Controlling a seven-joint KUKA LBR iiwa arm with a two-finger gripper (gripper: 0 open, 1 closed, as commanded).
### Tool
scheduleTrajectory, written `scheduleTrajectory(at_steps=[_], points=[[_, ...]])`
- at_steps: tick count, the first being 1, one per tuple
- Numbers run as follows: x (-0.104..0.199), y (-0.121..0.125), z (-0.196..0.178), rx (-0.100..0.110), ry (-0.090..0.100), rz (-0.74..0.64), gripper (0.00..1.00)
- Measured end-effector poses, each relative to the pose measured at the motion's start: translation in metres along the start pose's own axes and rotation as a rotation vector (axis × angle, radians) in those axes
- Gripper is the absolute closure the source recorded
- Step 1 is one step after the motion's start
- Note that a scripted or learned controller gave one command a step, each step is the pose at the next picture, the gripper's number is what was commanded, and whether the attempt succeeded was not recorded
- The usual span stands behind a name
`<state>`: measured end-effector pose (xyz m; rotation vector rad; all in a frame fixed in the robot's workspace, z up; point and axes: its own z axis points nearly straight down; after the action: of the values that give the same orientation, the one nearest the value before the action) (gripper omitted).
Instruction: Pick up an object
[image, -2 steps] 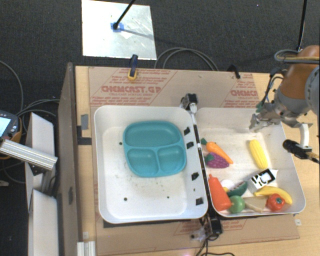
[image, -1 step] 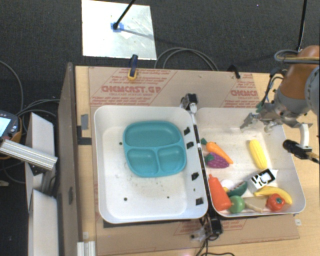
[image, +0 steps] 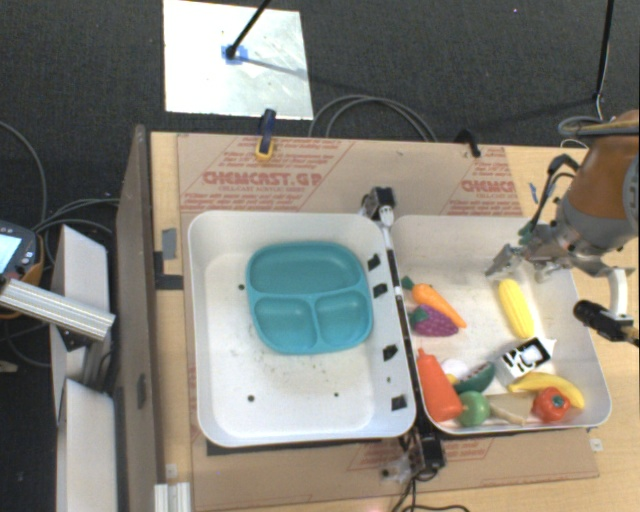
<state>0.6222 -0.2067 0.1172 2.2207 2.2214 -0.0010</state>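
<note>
One corn cob (image: 516, 307) — just below tool (image: 527, 258)

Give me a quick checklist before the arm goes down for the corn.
1. Corn in view, unobstructed from above: ok.
2. Gripper over the right bin: ok, near its upper right part.
3. Gripper lined up over corn: not ok, it sits up and slightly right of it.
4. Finger opening: cannot tell.
5. Room around corn: ok; carrot lies apart to the left, the black-and-white block lies close below.
6. Gripper carrying nothing: cannot tell.
</note>
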Motion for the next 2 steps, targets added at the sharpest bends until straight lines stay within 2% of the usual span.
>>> scheduleTrajectory(at_steps=[1,2], points=[[0.000,-0.029,0.034,0.002,0.001,0.000,0.00],[0.000,-0.026,0.021,-0.006,-0.001,-0.001,1.00]])
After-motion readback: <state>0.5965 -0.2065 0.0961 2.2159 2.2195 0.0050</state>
